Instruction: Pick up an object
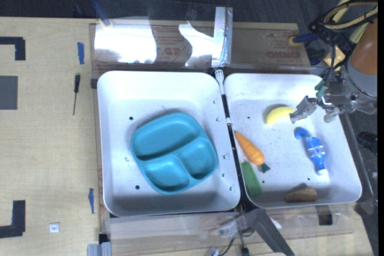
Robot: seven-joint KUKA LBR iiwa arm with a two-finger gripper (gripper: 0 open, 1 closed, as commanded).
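On my feed two bins sit side by side on the bench (42,129). The left bin (114,93) holds a divided tray (174,151). In the right bin (252,90), a banana (276,114) lies toward the back, a bottle (312,150) right of centre, a carrot (249,148) by the left wall (a cucumber (251,179) just in front of it), and a lump (301,193) at the front. The tool (317,111) hangs just right of the banana.

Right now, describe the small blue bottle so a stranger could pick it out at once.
Start at the right-hand shallow white bin, the one without the blue divided tray. Along its right side, below the robot's hand, lies a small blue plastic bottle with a white cap end. It is the sole blue item in that bin, whose other contents are a yellow banana, an orange carrot and a brown lump.
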